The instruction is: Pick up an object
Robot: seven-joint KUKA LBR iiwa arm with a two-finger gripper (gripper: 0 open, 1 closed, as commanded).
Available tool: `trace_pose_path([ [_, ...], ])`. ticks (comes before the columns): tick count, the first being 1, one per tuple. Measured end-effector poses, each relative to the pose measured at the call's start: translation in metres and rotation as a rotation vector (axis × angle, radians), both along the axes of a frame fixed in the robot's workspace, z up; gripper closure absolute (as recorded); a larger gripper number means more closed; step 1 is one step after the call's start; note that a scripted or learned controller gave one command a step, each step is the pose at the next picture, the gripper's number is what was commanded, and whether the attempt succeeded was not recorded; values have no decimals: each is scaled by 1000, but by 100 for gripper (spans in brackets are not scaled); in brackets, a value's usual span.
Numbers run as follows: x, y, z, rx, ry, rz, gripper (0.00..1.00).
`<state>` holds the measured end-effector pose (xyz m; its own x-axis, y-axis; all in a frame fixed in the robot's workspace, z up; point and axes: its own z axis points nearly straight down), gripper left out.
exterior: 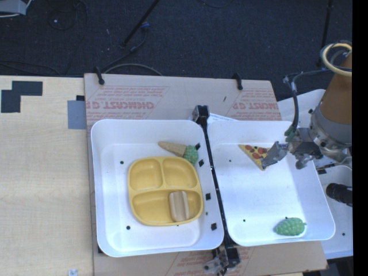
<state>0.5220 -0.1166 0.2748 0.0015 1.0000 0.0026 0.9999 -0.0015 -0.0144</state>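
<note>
My gripper (288, 156) hangs over the right bin (310, 197), near its upper right part. Its two fingers stand apart, so it is open with nothing between them. A pizza slice (253, 152) lies on the bin floor just to the left, its right end against or under the left finger (275, 153). A green bumpy fruit (289, 226) lies near the front right corner of the same bin.
The left bin (109, 188) holds a yellow divided plate (150, 177) with a tan bun (179, 205) in its lower right compartment. A cone topped with green (179, 149) lies behind the plate. A black divider (210, 177) runs between the bins.
</note>
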Motion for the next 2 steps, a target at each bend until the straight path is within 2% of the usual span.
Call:
trace_pose_path([
  [1, 2, 0, 5, -1, -10, 2, 0],
  [2, 3, 3, -39, -1, -6, 1, 0],
])
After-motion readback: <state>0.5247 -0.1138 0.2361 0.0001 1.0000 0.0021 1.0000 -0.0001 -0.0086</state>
